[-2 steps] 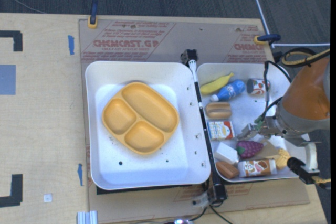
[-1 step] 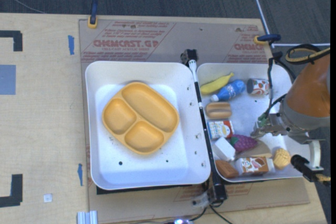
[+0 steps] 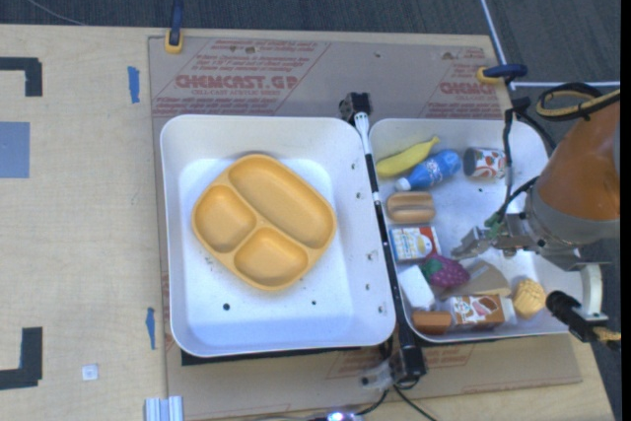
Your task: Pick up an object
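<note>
**Camera view: arm low over the right bin's clutter**

Camera view looks down on two white bins side by side on a cardboard-covered bench. The left bin (image 3: 187, 311) holds a yellow divided tray (image 3: 263, 220) with three compartments, lying near its middle.

The right bin (image 3: 449, 127) carries the small objects. Along its upper part lie a yellow banana (image 3: 406, 156), a blue bottle (image 3: 431, 170) just beside it, and a small can (image 3: 485, 163) to the right. Below them, near the bin's left wall, sit a hot dog (image 3: 411, 206) and a small carton (image 3: 413, 242). Further down are a purple bunch of grapes (image 3: 446, 273), a red-labelled packet (image 3: 478, 311) along the lower edge, and a tan round cookie-like piece (image 3: 528, 296) to the right of it.

The arm (image 3: 584, 182) reaches in from the right, its orange band above the wrist. The gripper (image 3: 480, 243) hangs over the middle of the right bin, just right of the carton and above the grapes. Whether its grip is spread or closed cannot be told, and no object is seen in it.
</note>
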Robot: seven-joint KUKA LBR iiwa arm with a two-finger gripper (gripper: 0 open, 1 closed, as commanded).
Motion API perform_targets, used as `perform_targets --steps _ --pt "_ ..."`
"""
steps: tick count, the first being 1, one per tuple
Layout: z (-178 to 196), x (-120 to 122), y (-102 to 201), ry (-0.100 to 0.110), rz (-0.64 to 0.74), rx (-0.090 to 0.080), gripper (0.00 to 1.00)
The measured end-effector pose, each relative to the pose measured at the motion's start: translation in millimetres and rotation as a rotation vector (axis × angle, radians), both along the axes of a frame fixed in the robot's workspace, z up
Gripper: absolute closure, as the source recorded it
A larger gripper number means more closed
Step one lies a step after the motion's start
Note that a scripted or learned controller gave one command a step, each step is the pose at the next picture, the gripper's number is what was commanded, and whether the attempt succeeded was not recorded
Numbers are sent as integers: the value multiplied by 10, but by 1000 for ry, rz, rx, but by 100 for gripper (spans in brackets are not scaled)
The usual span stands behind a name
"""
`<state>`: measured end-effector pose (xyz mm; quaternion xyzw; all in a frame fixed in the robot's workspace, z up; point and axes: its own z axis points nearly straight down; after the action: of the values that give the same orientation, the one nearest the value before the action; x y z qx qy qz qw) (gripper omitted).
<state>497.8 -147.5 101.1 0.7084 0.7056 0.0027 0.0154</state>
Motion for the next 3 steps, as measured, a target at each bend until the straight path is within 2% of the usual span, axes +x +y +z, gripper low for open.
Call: perform_targets --steps 1,2,3 --pt "-116 -134 286 7 1 6 0" --pt "2 -109 262 -3 -3 0 100" --pt "3 -109 259 -3 -3 -1 0"
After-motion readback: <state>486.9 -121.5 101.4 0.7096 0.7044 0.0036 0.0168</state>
